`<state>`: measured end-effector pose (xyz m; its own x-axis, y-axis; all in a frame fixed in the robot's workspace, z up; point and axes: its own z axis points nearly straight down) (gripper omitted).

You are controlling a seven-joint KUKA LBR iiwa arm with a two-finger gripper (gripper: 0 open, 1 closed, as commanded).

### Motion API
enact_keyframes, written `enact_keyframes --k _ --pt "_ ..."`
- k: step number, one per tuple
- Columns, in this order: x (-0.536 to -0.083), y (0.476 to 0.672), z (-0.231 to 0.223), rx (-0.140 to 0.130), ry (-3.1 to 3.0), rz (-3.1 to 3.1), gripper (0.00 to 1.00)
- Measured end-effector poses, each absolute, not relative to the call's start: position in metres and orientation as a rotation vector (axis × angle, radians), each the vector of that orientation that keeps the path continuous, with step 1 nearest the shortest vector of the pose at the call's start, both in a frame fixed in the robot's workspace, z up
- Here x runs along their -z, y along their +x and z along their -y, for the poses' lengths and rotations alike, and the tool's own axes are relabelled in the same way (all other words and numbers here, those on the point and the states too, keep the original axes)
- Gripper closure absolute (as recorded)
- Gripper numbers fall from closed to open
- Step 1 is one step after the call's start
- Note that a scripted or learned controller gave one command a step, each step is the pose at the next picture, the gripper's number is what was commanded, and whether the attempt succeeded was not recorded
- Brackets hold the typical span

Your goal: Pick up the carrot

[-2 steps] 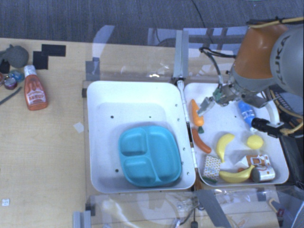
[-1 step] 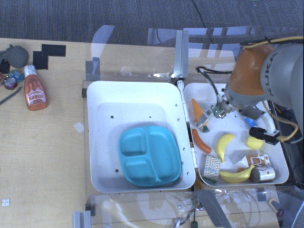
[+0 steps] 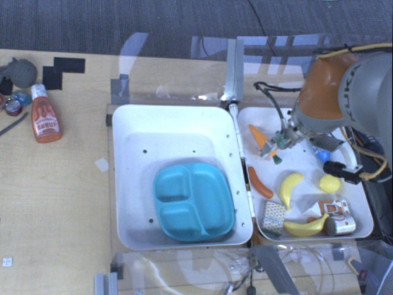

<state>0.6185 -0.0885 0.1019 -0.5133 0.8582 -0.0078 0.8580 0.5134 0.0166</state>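
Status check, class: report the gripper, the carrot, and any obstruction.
Gripper low in right bin, beside carrot. Carrot lying loose. Hot dog nearby, not blocking.

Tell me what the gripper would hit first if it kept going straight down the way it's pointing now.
Most likely the carrot. The gripper hangs over the right bin, its tip right beside the carrot's lower end. Depth is hard to judge from above, so it might land on bare bin floor just next to it.

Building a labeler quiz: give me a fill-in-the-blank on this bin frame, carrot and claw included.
1. The carrot lies in the ____ bin.
2. The blue divided tray has ____ compartments.
3. The claw hangs just ____ of the carrot in the camera view.
4. The ketchup bottle lies on the bench, ____ both bins.

Missing: right; three; right; outside
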Motion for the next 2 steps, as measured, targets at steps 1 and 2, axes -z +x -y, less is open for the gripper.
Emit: enact_keyframes --k 1,2 --pt "-0.203 0.610 0.012 -0.007 1.473 -2.766 1.00" --pt "-0.186 0.670 -0.013 -0.006 1.310 -2.848 1.00"
